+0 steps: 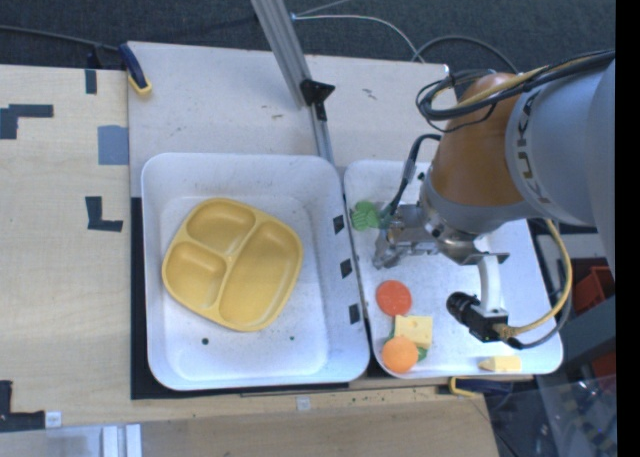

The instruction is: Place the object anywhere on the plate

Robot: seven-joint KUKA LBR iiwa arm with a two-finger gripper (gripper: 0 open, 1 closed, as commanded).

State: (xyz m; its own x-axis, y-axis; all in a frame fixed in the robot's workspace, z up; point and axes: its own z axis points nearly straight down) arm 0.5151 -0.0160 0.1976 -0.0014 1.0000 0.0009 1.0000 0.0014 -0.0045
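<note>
My grey arm (520, 160) with its orange band reaches in from the right and hangs over the right shallow white bin (535, 345), covering much of it. Beside it on the left sits the other shallow white bin (160, 275), and in its middle lies the yellow plastic plate (232, 262), with three compartments, nothing on it.

My gripper (385, 250) is low at the left side of the right bin, just below a small green leafy toy (365, 214) that lies against the bin's left wall. I cannot tell from here whether my jaws are open or closed, and I see nothing between them.

Below my gripper lies a flat red-orange round slice (394, 297). Near the bin's front edge a pale yellow cheese-like wedge (414, 329) touches a small orange ball (400, 354). A tiny pale yellow piece (499, 364) lies further right along the front wall. All these small toys are in the right bin, well apart from the plate.
</note>
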